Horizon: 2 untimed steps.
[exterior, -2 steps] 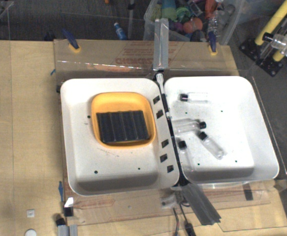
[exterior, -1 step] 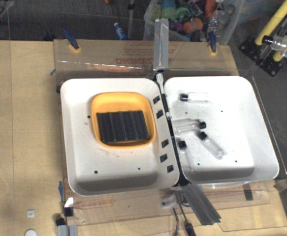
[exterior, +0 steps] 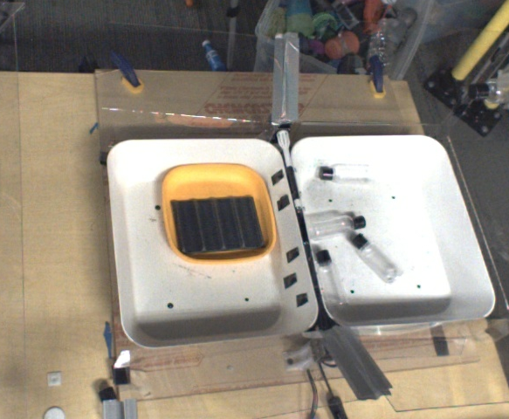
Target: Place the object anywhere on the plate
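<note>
An orange-yellow plate (exterior: 174,187) with rounded corners lies in the left white bin (exterior: 141,269), toward its back right. A black ridged rectangular object (exterior: 217,224) rests flat on the plate, covering its front half and reaching the front rim. Nothing is touching the black object.
The right white bin (exterior: 437,234) holds clear vials with black caps: one at the back (exterior: 343,173), one near the divider (exterior: 334,225), one tilted toward the middle (exterior: 374,258). A black-marked divider (exterior: 291,225) separates the bins. A box of colourful toys (exterior: 341,11) stands behind the bench.
</note>
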Motion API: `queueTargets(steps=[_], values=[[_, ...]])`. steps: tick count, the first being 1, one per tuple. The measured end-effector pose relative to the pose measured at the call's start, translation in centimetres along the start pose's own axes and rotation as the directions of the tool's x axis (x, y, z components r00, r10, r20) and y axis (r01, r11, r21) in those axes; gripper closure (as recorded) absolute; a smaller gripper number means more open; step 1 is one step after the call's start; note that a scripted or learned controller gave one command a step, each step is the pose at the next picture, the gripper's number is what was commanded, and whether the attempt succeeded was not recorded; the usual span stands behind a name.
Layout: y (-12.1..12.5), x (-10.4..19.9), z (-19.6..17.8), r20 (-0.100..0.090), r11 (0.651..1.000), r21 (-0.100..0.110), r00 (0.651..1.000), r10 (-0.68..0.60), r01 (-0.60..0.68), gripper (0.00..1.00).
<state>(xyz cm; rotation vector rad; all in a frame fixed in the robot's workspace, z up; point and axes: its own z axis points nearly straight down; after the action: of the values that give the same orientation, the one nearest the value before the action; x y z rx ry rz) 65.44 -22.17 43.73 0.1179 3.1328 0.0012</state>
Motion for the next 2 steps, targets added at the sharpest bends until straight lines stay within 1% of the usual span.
queueTargets(steps=[1, 2], values=[[0.13, -1.0, 0.01, 0.004, 0.936, 0.001, 0.936, -0.351, 0.351, 1.0], [0.13, -1.36, 0.05, 0.004, 0.725, 0.002, 0.725, -0.689, 0.689, 1.0]])
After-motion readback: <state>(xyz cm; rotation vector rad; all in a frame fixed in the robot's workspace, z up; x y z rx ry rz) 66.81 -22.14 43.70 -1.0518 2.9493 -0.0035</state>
